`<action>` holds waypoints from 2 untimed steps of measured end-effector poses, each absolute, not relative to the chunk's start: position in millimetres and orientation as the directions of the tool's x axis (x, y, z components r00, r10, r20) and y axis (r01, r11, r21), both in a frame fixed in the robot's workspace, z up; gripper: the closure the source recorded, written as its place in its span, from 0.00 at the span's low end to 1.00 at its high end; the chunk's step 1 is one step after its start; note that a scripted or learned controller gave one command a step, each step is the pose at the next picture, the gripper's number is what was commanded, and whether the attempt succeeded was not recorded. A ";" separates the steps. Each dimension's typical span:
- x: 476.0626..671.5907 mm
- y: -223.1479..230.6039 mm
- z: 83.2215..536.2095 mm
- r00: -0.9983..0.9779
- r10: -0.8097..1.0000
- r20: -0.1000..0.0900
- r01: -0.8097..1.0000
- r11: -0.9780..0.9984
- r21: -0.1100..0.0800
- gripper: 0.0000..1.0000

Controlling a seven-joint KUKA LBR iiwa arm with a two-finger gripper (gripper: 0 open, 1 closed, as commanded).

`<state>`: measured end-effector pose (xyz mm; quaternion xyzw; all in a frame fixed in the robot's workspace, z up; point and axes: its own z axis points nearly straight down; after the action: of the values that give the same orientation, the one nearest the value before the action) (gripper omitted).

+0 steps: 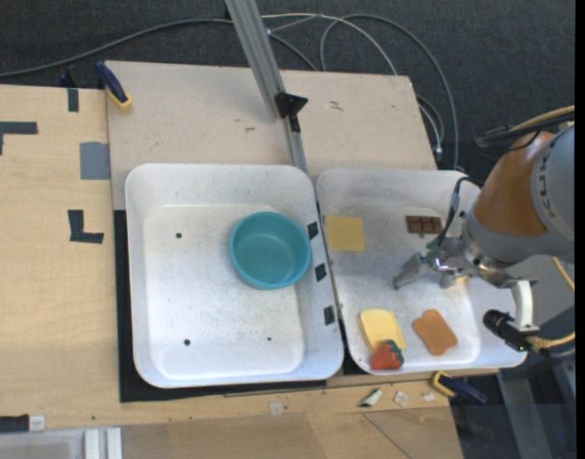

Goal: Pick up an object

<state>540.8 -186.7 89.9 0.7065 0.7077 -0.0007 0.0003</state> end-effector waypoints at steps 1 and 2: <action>540.9 -186.2 100.2 -0.003 1.000 -0.001 1.000 0.003 -0.001 1.00; 548.5 -183.8 144.8 -0.002 1.000 -0.001 1.000 0.002 0.003 1.00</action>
<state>548.5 -183.8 144.8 0.7065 0.7077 0.0006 0.0013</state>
